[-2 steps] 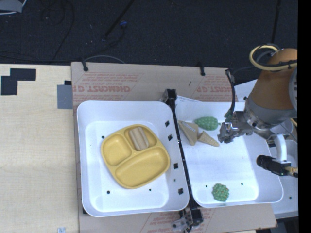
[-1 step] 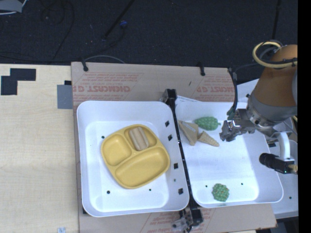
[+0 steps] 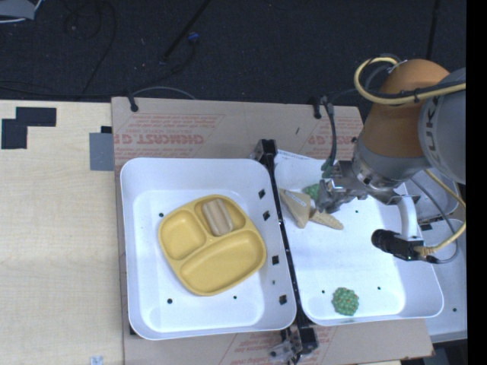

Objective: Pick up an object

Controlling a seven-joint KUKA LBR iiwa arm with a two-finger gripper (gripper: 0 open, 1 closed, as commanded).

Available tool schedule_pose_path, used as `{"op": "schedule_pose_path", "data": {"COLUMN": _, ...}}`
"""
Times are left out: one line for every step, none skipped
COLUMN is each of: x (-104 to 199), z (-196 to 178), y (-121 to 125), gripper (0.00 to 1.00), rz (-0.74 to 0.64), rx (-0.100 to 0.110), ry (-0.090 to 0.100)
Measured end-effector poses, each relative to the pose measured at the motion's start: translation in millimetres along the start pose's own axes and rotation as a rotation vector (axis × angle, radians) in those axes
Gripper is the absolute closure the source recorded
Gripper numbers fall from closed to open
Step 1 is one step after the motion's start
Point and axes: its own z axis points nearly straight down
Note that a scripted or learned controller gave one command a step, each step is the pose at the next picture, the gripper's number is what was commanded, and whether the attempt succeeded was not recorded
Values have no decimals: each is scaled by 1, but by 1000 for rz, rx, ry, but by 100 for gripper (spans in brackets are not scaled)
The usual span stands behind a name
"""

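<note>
Two shallow white bins sit side by side on the bench before you; the left bin (image 3: 141, 204) carries a yellow divided tray (image 3: 211, 243), tilted on its diagonal, with a tan sausage-like piece (image 3: 220, 217) lying in one of its small upper compartments; the tray's other compartments are bare yellow. In the right bin (image 3: 380, 280), look to the upper left corner, where your grey arm with its orange band (image 3: 403, 101) reaches in from the right and ends in the gripper (image 3: 329, 194), low over a cluster of objects; two pale cone-shaped pieces lie there, one cone (image 3: 297, 206) close to the divider between the bins, the other cone (image 3: 329, 220) just beside it and pointing right; a small green thing (image 3: 313, 192) sits at the gripper's tip, touching or nearly touching it, though you cannot tell which; whether the gripper is wide, narrow or closed on anything cannot be told from this angle, since its fingers are lost against the dark mechanism and the objects beneath. A green bumpy ball (image 3: 345, 301) rests well apart from the cluster, near the front edge of the same bin; a black cylindrical part (image 3: 394, 243) of the arm hangs over the bin's right side, with cables looping from it. Brown cardboard (image 3: 198, 131) lies under both bins.
</note>
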Motion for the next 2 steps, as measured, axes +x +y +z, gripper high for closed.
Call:
{"op": "schedule_pose_path", "data": {"x": 56, "z": 4, "y": 22, "gripper": 100, "rz": -3, "rx": 0, "ry": 1}}
{"op": "schedule_pose_path", "data": {"x": 97, "z": 4, "y": 39, "gripper": 100, "rz": -1, "rx": 0, "ry": 0}}
